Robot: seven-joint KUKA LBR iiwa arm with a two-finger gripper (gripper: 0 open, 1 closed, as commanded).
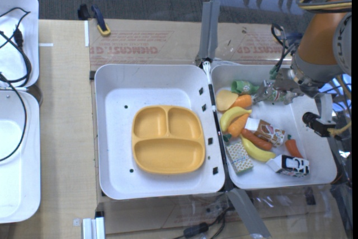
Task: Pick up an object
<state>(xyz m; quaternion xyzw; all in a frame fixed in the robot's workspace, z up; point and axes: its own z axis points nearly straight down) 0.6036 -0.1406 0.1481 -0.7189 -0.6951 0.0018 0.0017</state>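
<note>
Pincer (272, 92) low over right white bin (321, 173), grip state unclear; green toy vegetable (244, 87) just left of it, orange carrot (242, 101) beside.

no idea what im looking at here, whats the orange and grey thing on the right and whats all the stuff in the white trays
That is a robot arm, grey with an orange band, reaching in from the right. One fixed camera looks down at a slant on a bench with two shallow white bins. The left bin holds a yellow divided plate. The right bin holds toy food: two bananas, carrots, a green item and small cartons. The arm's gripper hovers over the pile at the back of the right bin. Whether it holds anything is too unclear to say.
</note>
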